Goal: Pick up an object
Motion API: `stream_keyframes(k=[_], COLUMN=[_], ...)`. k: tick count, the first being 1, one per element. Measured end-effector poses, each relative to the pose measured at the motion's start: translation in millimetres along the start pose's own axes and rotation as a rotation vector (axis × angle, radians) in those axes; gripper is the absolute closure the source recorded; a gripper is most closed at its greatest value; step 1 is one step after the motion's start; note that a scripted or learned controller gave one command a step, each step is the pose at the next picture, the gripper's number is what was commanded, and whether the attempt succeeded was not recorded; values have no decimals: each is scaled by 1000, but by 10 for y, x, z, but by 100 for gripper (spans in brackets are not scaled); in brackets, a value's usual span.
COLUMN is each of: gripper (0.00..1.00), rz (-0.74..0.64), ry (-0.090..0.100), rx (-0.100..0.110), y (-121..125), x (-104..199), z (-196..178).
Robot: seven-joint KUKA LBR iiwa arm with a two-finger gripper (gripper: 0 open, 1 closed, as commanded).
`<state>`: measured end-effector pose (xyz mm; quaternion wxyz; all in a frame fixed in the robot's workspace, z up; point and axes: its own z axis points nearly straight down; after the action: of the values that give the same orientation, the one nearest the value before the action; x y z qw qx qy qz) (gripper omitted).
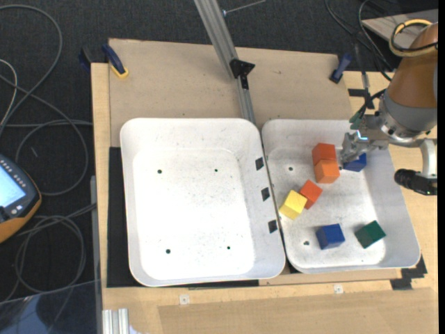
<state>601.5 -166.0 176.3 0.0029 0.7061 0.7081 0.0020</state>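
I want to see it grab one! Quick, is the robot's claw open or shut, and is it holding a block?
Gripper: cannot be told; it sits low by the blue block.

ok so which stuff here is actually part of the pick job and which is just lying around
Part of the job:
- gripper
- right bin
- orange blocks
- blue block by the gripper
- yellow block
- blue block
- green block

Lying about:
- left bin
- handheld controller
- floor cables
- blue clamps

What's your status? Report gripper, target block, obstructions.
Gripper low in right bin, at blue block; no grasp visible. Orange block crowding close beside it. Other blocks lie apart.
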Motion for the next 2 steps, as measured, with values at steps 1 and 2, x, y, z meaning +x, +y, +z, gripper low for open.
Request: stream_keyframes(k=[1, 2], gripper=[100, 100], rz=[1, 1], ry=[-1, 0], rx=[0, 0], y=[-11, 6], x=[-39, -39], z=[-454, -837])
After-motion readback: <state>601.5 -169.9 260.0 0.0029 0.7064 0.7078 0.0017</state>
